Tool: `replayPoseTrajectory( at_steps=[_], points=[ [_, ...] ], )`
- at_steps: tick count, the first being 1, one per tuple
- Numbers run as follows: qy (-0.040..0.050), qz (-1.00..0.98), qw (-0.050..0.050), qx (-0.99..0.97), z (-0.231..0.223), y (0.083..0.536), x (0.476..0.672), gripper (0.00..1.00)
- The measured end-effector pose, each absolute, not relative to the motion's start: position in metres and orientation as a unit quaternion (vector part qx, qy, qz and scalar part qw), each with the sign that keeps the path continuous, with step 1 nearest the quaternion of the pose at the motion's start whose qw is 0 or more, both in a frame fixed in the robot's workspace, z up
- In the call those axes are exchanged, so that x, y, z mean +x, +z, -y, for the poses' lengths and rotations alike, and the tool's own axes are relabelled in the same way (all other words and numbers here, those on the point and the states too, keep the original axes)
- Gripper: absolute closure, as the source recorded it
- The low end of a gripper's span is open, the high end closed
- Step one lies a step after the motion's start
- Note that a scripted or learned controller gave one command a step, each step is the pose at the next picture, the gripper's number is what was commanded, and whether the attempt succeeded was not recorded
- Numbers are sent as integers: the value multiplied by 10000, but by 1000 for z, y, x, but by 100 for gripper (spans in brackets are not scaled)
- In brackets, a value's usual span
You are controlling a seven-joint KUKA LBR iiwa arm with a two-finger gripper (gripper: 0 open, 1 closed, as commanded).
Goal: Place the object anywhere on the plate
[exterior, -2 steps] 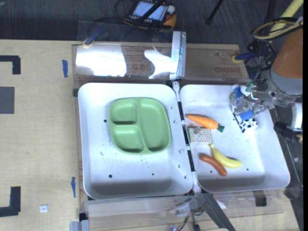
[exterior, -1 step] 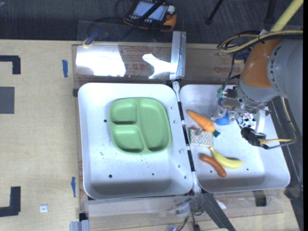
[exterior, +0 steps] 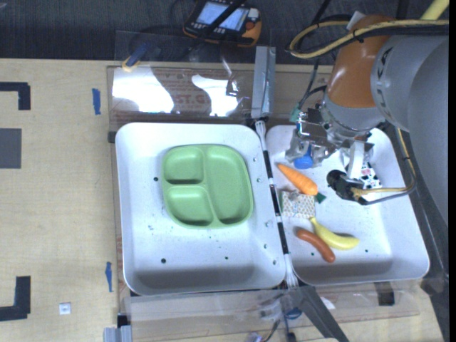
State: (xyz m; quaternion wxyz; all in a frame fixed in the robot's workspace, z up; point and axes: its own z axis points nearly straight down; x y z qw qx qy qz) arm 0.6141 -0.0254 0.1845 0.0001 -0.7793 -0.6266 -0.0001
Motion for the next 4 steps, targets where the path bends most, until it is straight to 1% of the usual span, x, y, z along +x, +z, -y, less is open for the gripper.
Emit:
replayPoseTrajectory(
  at_steps=[1, 2, 3, 4],
  points=[
    [14, 6176, 18, -7865, -50, 184, 598, 100],
    [0, 5450, -7, -8385, -39, 213, 614, 100],
    [11, 6694, 18, -7429, -104, 150, 641, 100],
    [8, 6692, 9, -7431, -103, 149, 642, 0]
  ],
)
